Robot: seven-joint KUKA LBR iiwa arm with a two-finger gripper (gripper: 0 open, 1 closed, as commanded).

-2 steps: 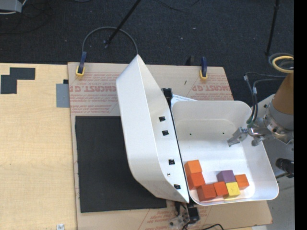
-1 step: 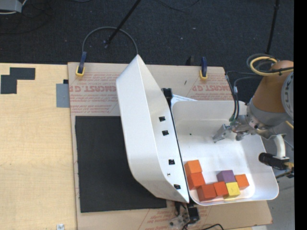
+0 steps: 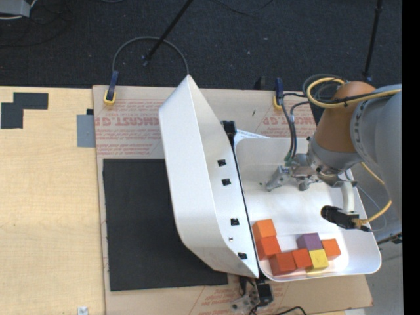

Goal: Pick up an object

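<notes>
In the right bin: my pincer [image 3: 283, 178] hangs mid-frame, well above the blocks.
Pincer state: I cannot tell; nothing visibly held.
Targets: 3 orange blocks [image 3: 266, 238], a purple block [image 3: 308, 241] and a yellow block [image 3: 319, 259] clustered at lower right.
Advice: I judge the top orange block freest; descend straight over it, clear of the tilted left bin [image 3: 197, 176].
</notes>
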